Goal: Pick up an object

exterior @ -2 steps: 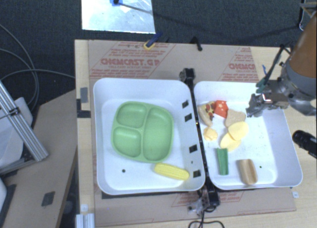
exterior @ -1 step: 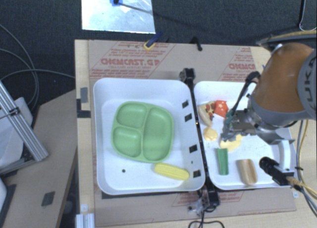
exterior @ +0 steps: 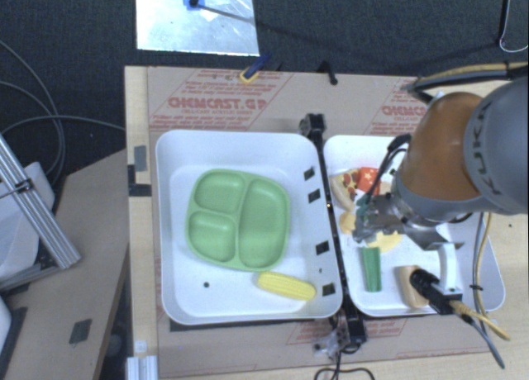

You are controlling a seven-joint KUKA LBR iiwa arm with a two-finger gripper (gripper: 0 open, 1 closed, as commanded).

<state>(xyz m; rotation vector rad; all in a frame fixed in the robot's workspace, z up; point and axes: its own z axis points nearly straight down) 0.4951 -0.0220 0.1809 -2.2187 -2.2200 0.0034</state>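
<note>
1. The left shallow white bin (exterior: 178,163) holds a green divided plastic plate (exterior: 238,219) and a yellow corn cob (exterior: 286,286).
2. The right white bin (exterior: 347,154) holds a red-topped pizza slice (exterior: 357,180), a yellow piece (exterior: 388,243) and a green plastic rod (exterior: 371,269).
3. The rod lies lower centre in its bin, its long axis running up-down in the frame.
4. The gripper (exterior: 374,223) hangs at the rod's upper end. I cannot tell whether it is spread or pressed together.

Smooth white plastic bins (exterior: 240,143), matt green plastic tray (exterior: 239,219), printed brown cardboard (exterior: 215,102), shiny silvery sheet (exterior: 198,7)
</note>
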